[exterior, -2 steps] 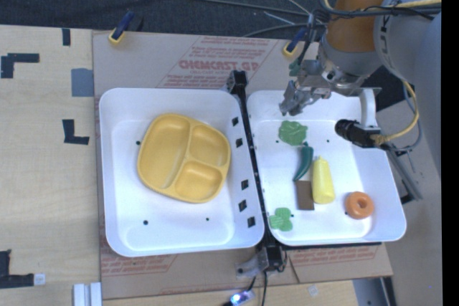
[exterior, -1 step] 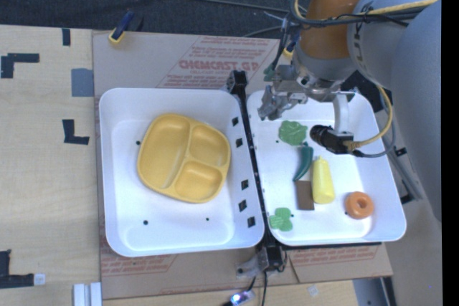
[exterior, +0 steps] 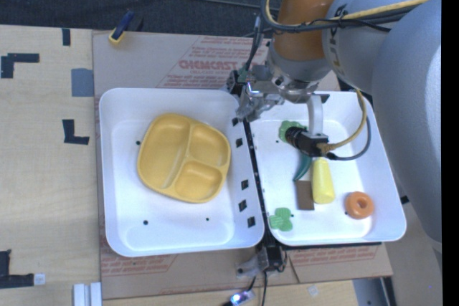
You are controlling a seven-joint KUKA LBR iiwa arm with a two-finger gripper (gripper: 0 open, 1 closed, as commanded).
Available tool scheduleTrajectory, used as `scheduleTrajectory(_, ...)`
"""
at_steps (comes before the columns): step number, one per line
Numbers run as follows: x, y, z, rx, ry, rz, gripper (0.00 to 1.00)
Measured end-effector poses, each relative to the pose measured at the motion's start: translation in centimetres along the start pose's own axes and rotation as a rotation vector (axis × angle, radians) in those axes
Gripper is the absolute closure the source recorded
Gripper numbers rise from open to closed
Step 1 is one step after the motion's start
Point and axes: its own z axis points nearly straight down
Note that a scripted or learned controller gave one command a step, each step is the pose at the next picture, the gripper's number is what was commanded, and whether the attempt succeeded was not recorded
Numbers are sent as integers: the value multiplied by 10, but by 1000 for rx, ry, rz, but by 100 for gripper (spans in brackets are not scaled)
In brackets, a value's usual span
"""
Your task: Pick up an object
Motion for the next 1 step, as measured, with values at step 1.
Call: scheduleTrajectory(1, 52, -9, 15, 2, -1, 1, 100)
